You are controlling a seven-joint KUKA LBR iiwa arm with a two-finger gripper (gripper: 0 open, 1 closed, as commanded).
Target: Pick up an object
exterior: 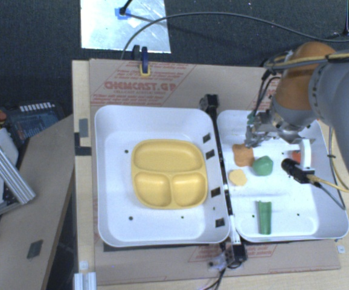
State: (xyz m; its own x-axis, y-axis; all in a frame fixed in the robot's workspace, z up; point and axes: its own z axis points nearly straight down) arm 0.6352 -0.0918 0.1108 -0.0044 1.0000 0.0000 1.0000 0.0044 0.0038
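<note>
Farthest from the gripper, well off to its left, the left white bin [115, 162] held a yellow divided plate [167, 173] lying flat near the bin's middle, with three compartments facing up. The right white bin [295, 213] sat just beside it, and all the small loose things lay in this one. An orange-brown piece [243, 156] lay on the bin floor just below and slightly left of the gripper, very close to its tip; whether the two touched could not be told. A small yellow disc [238, 177] rested further below the gripper on the same side, near the orange-brown piece but apart from it. The gripper [253, 140] hung low over the upper left part of the right bin, pointing down; how far open it was could not be told, and nothing could be seen in its hold. A rounded green object [262, 165] lay just below and to the gripper's right, close to the orange-brown piece. A long green block [264, 216] lay well below the gripper, toward the near edge of the bin. The grey arm [340, 95] with its orange band [298, 83] came in from the right.
</note>
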